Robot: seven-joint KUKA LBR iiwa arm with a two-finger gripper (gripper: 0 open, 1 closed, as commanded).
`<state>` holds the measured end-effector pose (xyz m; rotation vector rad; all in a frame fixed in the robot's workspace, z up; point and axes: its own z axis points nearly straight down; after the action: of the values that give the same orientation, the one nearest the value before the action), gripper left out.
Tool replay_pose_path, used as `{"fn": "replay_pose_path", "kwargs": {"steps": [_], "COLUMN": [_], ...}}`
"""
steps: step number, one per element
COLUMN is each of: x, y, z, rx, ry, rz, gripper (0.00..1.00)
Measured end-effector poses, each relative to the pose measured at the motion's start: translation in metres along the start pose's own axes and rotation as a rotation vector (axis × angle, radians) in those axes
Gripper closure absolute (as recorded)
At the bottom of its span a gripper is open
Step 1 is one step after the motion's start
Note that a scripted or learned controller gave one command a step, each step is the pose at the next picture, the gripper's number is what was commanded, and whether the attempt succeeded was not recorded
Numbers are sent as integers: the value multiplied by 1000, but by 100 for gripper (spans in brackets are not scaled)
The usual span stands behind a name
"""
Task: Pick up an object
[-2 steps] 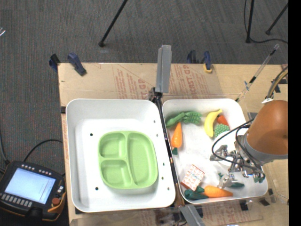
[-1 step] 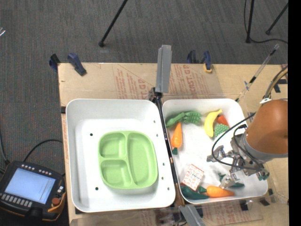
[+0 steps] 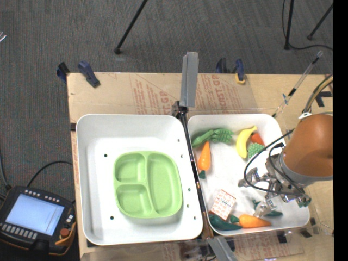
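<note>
Arm reaches in from right; claw (image 3: pixel 270 204) sits low over near right corner of right bin (image 3: pixel 272 121), just above a carrot (image 3: pixel 253 221). Cannot tell its state. Same bin: small card (image 3: pixel 223 202) at near left, second carrot (image 3: pixel 204 156), green toy (image 3: pixel 209 136) at far left, banana (image 3: pixel 244 141) far. Left bin (image 3: pixel 89 145) holds green divided plate (image 3: pixel 148 185).

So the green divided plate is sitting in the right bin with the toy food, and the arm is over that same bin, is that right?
Not quite. The camera view shows the green divided plate in the left bin. The toy food, such as the banana, lies in the right bin, and the arm is over that bin.
</note>
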<state>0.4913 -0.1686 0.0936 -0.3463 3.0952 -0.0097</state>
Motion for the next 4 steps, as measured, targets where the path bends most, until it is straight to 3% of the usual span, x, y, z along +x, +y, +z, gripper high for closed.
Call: {"fn": "replay_pose_path", "kwargs": {"steps": [1,4], "x": [2,-3], "y": [-1,-3], "z": [0,2], "rx": [3,-4], "ry": [0,7], "rz": [93,-146], "gripper": [0,0]}}
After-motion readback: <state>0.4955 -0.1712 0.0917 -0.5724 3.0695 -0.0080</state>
